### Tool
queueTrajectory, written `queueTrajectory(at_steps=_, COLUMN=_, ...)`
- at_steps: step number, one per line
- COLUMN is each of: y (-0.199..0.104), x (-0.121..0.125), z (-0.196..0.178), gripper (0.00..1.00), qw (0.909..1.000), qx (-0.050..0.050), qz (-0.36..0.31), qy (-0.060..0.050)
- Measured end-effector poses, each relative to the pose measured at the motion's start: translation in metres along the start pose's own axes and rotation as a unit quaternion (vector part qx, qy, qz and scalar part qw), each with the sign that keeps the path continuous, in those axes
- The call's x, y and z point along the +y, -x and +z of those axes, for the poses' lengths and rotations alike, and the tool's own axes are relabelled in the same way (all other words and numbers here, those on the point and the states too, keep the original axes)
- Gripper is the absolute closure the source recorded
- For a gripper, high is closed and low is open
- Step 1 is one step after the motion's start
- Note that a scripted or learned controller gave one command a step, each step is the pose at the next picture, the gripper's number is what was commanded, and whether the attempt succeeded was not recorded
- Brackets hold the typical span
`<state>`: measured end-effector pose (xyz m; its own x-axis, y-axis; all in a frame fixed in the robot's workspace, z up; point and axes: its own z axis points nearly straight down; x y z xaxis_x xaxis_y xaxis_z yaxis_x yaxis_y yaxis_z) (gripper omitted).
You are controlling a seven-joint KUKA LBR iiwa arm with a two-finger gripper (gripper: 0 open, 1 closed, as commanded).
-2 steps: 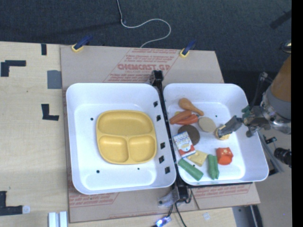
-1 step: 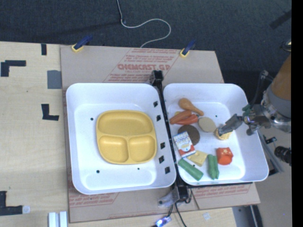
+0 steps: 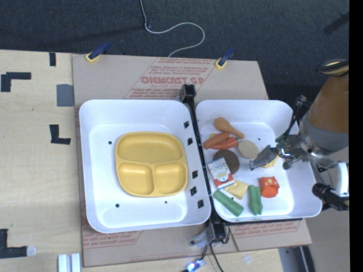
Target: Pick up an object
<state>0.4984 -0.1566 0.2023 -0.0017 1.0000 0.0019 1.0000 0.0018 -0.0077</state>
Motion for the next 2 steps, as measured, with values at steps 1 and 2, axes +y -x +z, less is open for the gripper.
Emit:
queueTrajectory(at_steps=1, y=-0.01, x=0.001, z=0.049, gripper=0.0, qw=1.0, qx=0.0, qz=0.0, qy=0.0)
queueTrajectory(at_steps=2, y=-0.013, x=-0.007, z=0.096, gripper=0.0, qw=1.0, qx=-0.002, qz=0.0, qy=0.004)
